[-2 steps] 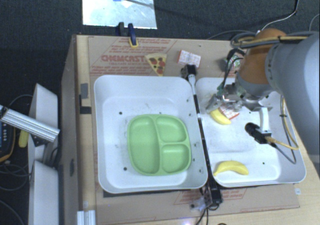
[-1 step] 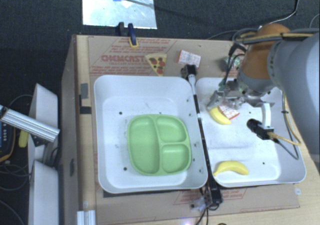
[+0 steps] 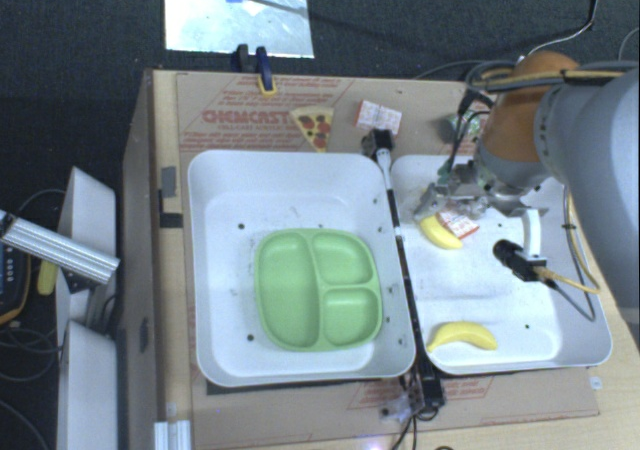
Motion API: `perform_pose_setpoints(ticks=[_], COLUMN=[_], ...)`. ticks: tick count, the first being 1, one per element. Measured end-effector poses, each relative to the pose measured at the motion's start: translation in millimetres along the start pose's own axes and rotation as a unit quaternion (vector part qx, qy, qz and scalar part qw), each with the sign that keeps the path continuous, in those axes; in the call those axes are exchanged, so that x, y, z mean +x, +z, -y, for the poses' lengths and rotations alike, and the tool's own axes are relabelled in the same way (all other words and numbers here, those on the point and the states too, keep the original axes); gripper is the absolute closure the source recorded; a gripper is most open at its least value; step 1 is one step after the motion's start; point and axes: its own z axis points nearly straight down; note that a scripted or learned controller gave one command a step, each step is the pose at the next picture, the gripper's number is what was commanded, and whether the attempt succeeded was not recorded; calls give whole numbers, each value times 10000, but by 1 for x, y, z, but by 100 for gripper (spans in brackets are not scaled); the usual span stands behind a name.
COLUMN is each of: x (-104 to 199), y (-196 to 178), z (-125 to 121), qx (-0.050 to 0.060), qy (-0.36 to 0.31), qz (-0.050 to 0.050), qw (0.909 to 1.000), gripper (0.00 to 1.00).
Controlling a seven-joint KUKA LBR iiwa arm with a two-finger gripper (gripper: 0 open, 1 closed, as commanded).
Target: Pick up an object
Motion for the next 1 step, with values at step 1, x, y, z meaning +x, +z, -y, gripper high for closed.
perform_pose_setpoints(ticks=[1], x=[0], y=[-12], z=[-2], qx=[-26], qy=[-16], qz=[2], qw=[10000], gripper=[100])
